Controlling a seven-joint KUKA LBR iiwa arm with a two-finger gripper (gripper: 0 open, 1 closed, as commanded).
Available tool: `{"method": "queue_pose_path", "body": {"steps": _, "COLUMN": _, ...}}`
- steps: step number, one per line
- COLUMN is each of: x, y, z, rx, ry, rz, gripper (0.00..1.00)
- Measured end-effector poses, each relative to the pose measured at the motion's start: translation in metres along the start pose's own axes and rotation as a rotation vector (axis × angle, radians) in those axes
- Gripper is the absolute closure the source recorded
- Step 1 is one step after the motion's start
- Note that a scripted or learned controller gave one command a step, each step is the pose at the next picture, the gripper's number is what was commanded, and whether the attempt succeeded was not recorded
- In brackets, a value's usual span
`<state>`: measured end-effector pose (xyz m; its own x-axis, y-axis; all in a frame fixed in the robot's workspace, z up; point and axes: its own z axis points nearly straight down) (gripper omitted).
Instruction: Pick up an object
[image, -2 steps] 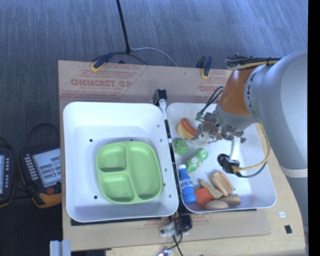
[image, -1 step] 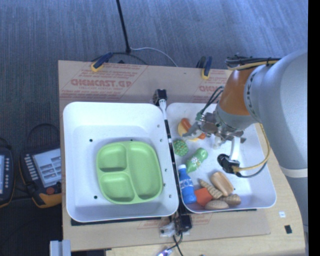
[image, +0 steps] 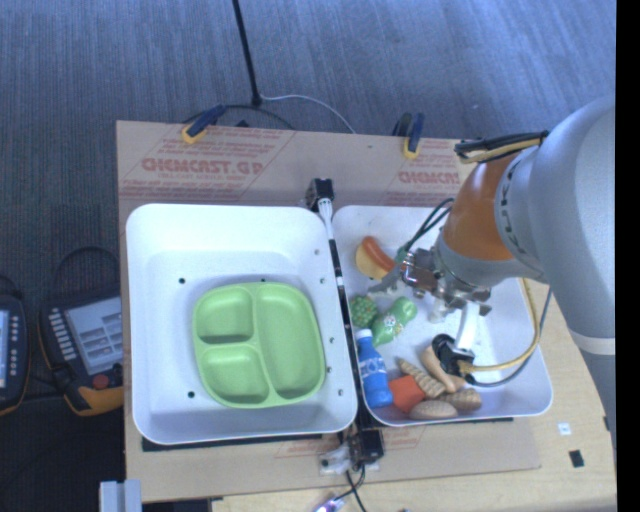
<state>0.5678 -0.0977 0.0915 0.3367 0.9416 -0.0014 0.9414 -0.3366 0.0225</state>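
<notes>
While arm (image: 540, 215) is reaching into right bin (image: 535, 385), gripper (image: 400, 290) is hovering over green toy (image: 392, 318); jaw state unclear.

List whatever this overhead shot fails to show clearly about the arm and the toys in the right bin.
- Gripper: the wrist and cables cover it in the camera view, so whether it is open or shut cannot be told.
- Green toy: contact with the gripper is unclear, too small.
- Orange toy: partly behind the gripper hardware.
- Right bin: its far side lies under the arm.
</notes>
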Motion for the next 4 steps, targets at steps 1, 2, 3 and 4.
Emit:
{"method": "queue_pose_path", "body": {"steps": 1, "x": -0.009, "y": -0.03, "z": 0.001, "rx": 0.004, "ry": 0.0, "rz": 0.106, "gripper": 0.0}}
{"method": "queue_pose_path", "body": {"steps": 2, "x": 0.025, "y": 0.082, "z": 0.005, "rx": 0.016, "ry": -0.001, "rz": 0.175, "gripper": 0.0}}
{"method": "queue_pose_path", "body": {"steps": 3, "x": 0.024, "y": 0.083, "z": -0.006, "rx": 0.013, "ry": -0.007, "rz": 0.174, "gripper": 1.0}}
{"method": "queue_pose_path", "body": {"steps": 4, "x": 0.024, "y": 0.083, "z": -0.006, "rx": 0.014, "ry": -0.007, "rz": 0.174, "gripper": 0.0}}
